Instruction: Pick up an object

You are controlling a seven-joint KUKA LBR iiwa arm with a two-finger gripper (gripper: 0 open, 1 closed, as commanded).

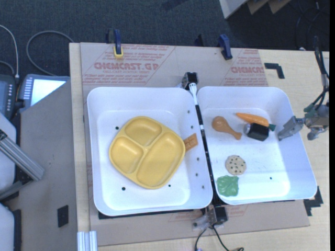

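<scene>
- gripper (pixel 306 125) at right bin's (pixel 298 163) right rim, can't tell finger state, holds nothing visible
- right bin: drumstick (pixel 225 126), carrot (pixel 252 118), black block (pixel 257 132), cookie (pixel 235 164), green leaf (pixel 227 185)
- left bin (pixel 99 140): yellow divided plate (pixel 147 151)

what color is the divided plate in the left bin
Yellow. The divided plate shows plainly in the camera view.

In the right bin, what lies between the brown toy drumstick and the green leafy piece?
The camera view shows a round tan chocolate-chip cookie lying between the brown toy drumstick and the green leafy piece, just above the leaf.
</scene>
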